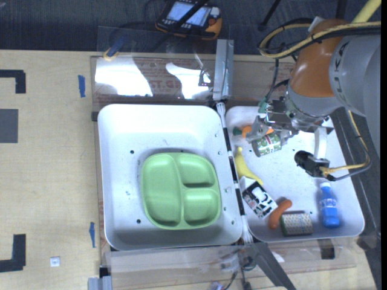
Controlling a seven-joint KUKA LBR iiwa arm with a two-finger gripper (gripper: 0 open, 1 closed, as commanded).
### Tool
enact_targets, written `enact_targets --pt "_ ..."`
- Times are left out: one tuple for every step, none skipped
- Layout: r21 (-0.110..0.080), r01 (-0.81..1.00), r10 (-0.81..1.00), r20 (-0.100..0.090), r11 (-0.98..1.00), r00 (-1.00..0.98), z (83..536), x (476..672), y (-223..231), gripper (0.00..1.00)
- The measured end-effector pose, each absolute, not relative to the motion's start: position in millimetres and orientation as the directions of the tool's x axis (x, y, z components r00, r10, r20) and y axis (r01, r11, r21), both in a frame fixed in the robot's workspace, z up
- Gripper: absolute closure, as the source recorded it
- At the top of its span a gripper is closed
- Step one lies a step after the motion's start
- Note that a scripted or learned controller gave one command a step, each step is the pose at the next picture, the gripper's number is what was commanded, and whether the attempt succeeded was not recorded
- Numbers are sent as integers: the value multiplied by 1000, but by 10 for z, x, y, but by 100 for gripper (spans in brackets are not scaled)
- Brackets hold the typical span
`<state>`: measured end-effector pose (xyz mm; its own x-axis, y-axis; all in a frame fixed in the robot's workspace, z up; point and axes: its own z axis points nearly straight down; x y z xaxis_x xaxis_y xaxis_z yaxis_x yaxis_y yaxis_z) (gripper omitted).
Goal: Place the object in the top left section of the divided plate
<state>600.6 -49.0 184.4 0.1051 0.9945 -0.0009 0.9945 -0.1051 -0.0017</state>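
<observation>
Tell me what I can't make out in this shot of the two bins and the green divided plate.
- End effector, camera view: the wrist above hides the fingers, so whether it grips the small can-like thing under it is unclear.
- Small orange item by the bin divider: too small to identify.
- Black and white packet: print too small to read.
- Right bin: the arm covers its upper right corner.
- Divided plate: nothing lies in its sections.

A pale wooden bench [48,162] fills the left of the frame, with black markers [14,80] and blue tape [81,85]. Dark carpet [72,11] runs along the top, where a pendant [187,15] lies.
</observation>
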Motion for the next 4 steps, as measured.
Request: enact_targets --pt "-2 991 991 1 135 -135 1844 5765 258 100" --pt "2 996 996 -1 94 -94 2108 6522 155 100" --pt "-1 909 909 1 417 -417 2092 5946 408 100" --pt "3 877 877 -1 481 -481 2076 6469 1113 100"
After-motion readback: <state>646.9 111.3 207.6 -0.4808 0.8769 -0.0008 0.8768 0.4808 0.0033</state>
